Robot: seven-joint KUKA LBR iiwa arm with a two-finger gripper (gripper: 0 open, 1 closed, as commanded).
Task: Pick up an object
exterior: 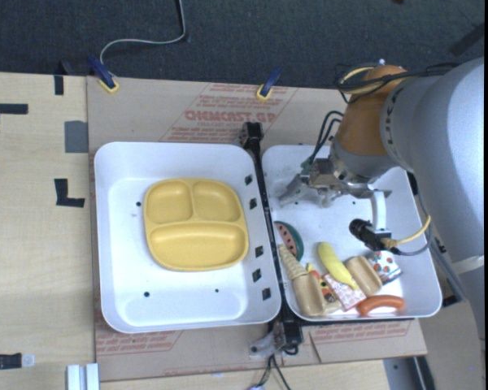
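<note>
Left bin (122, 299) and right bin (427, 291): white moulded plastic, smooth, faintly glossy. Divided plate (197, 222) in the left bin: yellow plastic, matt. Banana (332, 261) toward the right bin's near edge: yellow plastic with a slight sheen. Sheet (220, 116) beneath both bins: brown printed cardboard, matt. Bench (24, 218): pale wood-grain finish. Arm casing (451, 145): smooth grey with a satin finish. Its band (364, 128): orange, glossy.

On my surface I count two white bins, a left bin (106, 242) and a right bin (427, 292), one yellow divided plate (197, 223), one banana (332, 260), one watermelon slice (289, 236), one brown bun (363, 273), one reddish sausage (381, 304), and two yellow clamps, a left clamp (104, 75) and a right clamp (268, 88).
</note>
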